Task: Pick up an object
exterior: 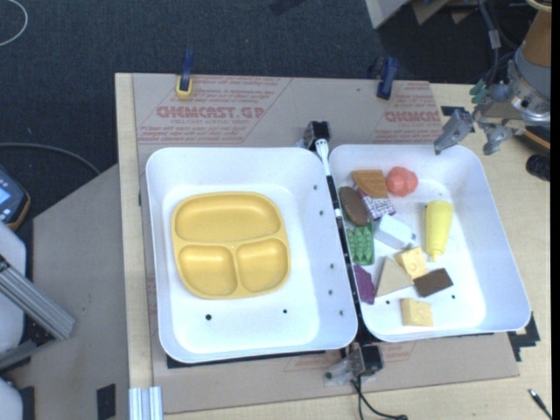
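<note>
Plainly, nothing is held yet; the gripper (470,133) hangs above the far right corner of the right bin (500,234), its two grey fingers spread apart with only air between them. The candidate objects lie crowded in that bin — a yellow bottle (437,227), a pink ball (402,180), a brown block (433,281), cheese-like wedges (416,311); a descent could be judged likely to nudge neighbours or close on two at once. A yellow divided tray (231,243) rests in the left bin (166,261); both sit on a paper-covered board (219,108), clamped, over dark carpet (79,24).
</note>
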